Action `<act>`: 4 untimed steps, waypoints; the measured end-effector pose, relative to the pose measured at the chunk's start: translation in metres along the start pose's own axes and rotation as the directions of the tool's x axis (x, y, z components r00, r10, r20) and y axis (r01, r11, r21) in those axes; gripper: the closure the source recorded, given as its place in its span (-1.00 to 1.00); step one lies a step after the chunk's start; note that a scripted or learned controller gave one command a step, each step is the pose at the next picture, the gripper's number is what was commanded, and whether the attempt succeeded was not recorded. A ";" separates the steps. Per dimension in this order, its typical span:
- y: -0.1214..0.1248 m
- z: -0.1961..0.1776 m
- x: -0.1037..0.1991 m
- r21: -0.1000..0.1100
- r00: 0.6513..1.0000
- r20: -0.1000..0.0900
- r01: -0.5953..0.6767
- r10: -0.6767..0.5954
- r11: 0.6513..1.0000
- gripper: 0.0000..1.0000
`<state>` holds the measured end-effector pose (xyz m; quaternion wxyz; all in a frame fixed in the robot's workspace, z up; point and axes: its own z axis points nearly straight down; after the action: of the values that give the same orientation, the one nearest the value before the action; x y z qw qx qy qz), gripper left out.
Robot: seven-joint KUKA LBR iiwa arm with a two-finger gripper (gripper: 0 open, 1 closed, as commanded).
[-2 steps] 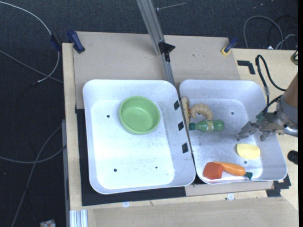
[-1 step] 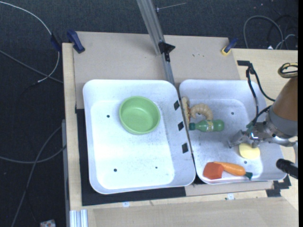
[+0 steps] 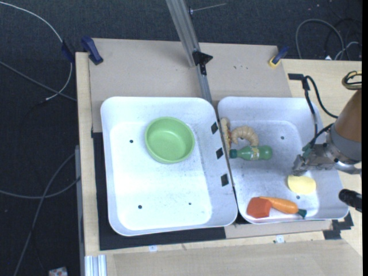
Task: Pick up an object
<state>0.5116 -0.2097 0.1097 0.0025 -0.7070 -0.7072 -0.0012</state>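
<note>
Camera view: a green bowl (image 3: 169,140) is held in the left bin (image 3: 121,211); in the right bin (image 3: 270,105), a green bottle (image 3: 251,153) is laid crosswise, cap leftward. Gripper (image 3: 303,162) state cannot be told.

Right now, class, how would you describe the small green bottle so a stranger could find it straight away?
Find the right-hand white bin. Near its left wall lies the green bottle, on its side, just below a curled tan object. It is the bin's one green item; the yellow piece and carrot lie nearer the front.
</note>
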 end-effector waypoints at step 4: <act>0.004 -0.161 0.007 -0.009 1.000 0.008 0.002 -0.001 1.000 1.00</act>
<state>0.5155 -0.2040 0.2710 -0.0037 -0.7064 -0.7078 -0.0016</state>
